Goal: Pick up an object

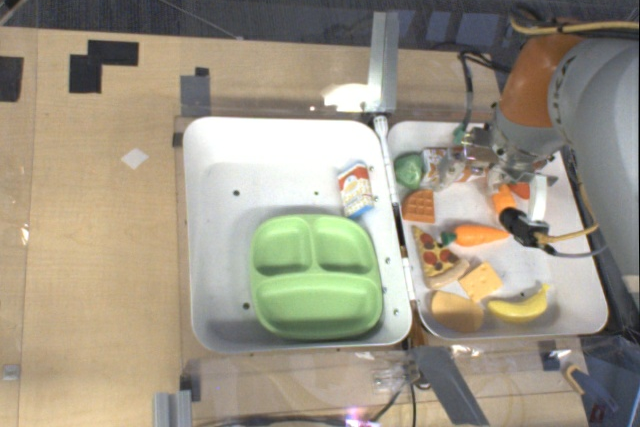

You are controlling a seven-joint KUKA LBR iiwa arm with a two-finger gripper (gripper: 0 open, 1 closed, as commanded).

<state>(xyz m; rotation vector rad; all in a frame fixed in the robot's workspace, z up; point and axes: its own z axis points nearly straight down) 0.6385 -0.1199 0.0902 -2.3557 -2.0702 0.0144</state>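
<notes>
A green sectioned tray (316,276) is lying in the left bin (215,175), with a small carton (355,190) standing at its far right corner. In the right bin (590,300), toy foods are lying scattered: a green ball (408,168), waffle (419,206), pizza slice (438,258), orange carrot (478,236), cheese wedge (480,281) and yellow banana (518,306). The gripper (497,170) is hanging over the far part; the state of its jaws I cannot tell.

I see my arm (600,105): fat smooth grey casing, orange band (528,80) above the wrist, black cables (470,75) looping off it; wrist hardware looks metallic, hard to tell.
</notes>
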